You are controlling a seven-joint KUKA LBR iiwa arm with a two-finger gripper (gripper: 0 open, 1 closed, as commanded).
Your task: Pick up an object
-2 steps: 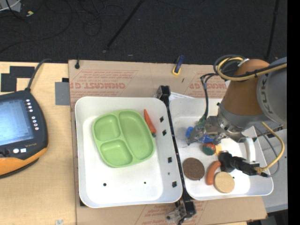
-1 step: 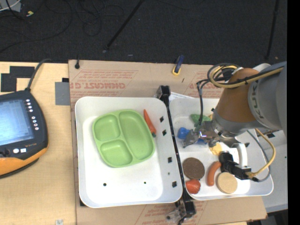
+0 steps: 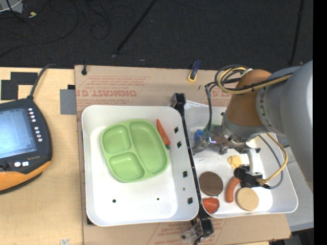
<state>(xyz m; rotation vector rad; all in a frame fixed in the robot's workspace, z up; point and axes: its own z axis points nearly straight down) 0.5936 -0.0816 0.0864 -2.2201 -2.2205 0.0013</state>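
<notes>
My gripper (image 3: 207, 141) hangs low over the upper left part of the right bin (image 3: 286, 200), just under the arm's orange band (image 3: 245, 106). A small blue object (image 3: 199, 135) lies right at the gripper's tip; whether it is touched is unclear. Nearer the front of this bin lie a dark brown disc (image 3: 210, 182), a red tomato-like piece (image 3: 211, 204), an orange-red sausage (image 3: 232, 189), a tan round disc (image 3: 248, 199) and a small yellow piece (image 3: 234, 161). In the left bin (image 3: 97, 198), a green divided plate (image 3: 134, 150) sits beside an orange-red stick (image 3: 163, 132).
A black divider (image 3: 188, 162) runs between the two bins. Cables (image 3: 271, 172) loop from the wrist over the right bin's items. A teach pendant (image 3: 20, 142) lies at the far left of the bench. Cardboard (image 3: 127, 88) lies under the bins.
</notes>
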